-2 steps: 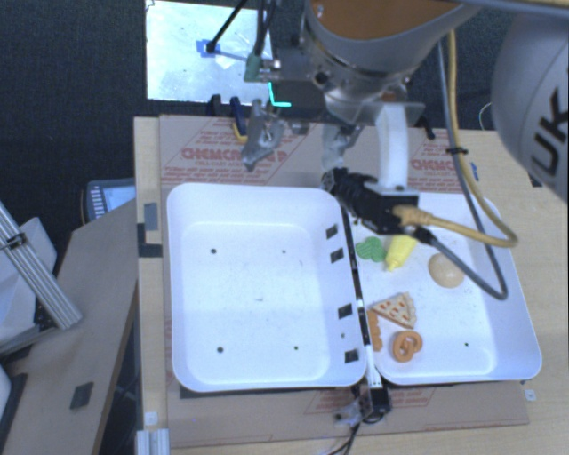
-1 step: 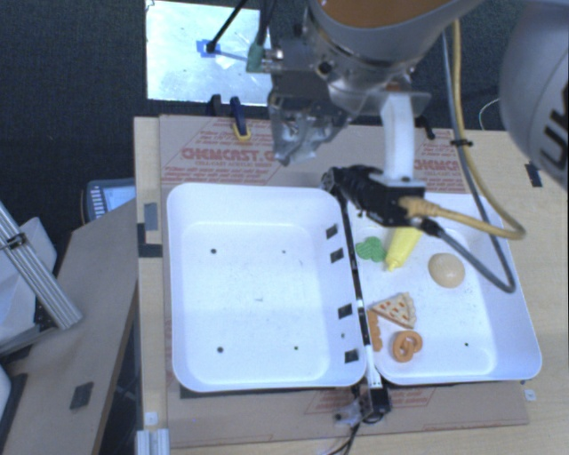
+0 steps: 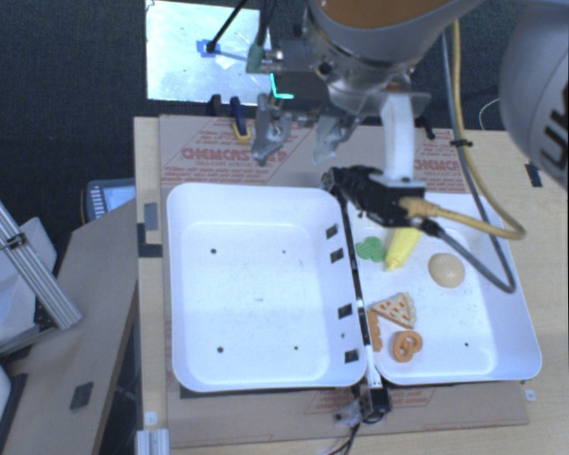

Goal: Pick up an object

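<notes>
end effector (image 3: 295, 142), metal fingers spread, above glossy white bins (image 3: 258, 293).

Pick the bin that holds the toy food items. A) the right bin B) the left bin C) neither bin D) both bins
A: the pizza slice, pretzel, egg, yellow bottle and green piece all lie in the right bin.

**Even light, soft focus up close**

The scene is brightly and evenly lit from above. The two white bins (image 3: 258, 293) look nearly washed out, with faint shadows along their inner walls. A metal sheet (image 3: 200, 49) in the upper left of the frame glares. The arm (image 3: 382, 27) at the top is blurred and out of focus. The whole picture is slightly grainy.
</notes>
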You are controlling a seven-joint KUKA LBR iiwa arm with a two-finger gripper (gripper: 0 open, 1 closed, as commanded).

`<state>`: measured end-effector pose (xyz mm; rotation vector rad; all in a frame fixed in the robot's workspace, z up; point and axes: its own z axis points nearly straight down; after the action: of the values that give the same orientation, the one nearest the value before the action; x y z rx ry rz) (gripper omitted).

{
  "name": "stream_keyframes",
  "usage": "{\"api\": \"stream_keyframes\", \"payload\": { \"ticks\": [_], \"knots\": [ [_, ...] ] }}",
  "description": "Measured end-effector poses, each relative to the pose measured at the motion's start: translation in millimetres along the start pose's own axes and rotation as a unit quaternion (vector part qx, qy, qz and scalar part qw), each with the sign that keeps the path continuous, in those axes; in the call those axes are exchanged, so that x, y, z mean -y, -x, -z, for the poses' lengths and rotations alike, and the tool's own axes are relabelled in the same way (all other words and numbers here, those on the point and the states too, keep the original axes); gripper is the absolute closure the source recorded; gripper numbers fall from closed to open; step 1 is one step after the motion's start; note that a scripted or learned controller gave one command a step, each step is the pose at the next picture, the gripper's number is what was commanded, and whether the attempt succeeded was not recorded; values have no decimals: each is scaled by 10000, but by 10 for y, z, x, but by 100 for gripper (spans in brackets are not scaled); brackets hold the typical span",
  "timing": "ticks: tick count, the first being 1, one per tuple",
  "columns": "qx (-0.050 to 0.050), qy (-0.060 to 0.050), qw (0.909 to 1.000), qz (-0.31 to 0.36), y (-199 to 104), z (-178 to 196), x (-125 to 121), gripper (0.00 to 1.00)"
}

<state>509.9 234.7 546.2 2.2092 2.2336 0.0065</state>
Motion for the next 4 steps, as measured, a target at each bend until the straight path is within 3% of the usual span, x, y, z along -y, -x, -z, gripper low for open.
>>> {"api": "stream_keyframes", "payload": {
  "ticks": [4],
  "knots": [
    [0, 0, 10000, 0, 0, 0, 0, 0]
  ]
}}
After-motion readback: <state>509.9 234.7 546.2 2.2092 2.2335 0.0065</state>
